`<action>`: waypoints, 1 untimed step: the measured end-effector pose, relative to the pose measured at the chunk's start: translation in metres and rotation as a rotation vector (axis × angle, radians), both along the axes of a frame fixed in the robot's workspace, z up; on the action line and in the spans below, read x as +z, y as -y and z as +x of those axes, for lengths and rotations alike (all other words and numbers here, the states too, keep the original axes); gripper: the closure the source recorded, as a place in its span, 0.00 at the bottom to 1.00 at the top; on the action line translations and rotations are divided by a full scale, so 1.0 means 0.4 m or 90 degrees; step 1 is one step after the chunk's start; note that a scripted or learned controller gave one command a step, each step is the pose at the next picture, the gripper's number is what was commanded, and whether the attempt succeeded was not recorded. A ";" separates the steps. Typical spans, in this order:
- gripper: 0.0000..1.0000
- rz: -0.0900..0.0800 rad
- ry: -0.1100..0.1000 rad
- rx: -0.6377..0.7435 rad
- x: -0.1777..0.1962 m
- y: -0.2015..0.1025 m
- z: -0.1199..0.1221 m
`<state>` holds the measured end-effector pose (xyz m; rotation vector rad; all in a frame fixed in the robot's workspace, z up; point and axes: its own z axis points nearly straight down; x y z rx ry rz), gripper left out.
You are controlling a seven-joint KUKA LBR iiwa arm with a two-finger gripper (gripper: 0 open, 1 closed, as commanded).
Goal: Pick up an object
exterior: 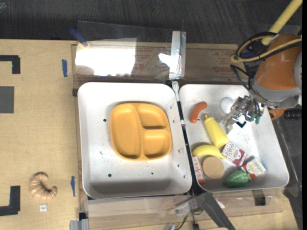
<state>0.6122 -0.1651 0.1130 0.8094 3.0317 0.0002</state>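
The hand (241, 110) hangs over the right bin (280, 150), near the yellow bottle (216, 132); its grip state cannot be told. Candidate objects crowd the bin's lower half. A descent may strike neighbours such as the sausage (197, 111), spoiling the pick.

We see a brightly and evenly lit scene from above, with the strongest glare on the clear plastic sheet (122, 56) behind the bins, where a white patch washes out its surface. The left bin (91, 128) glows nearly pure white along its rim and holds a soft grey shadow along its near wall, while the yellow tray (140, 130) shows gentle shine. We find the picture slightly soft overall, and the small items in the right bin (273, 152) lack crisp detail.
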 end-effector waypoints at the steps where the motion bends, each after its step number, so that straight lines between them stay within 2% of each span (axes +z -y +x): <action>1: 1.00 0.002 0.004 0.020 0.076 -0.190 0.030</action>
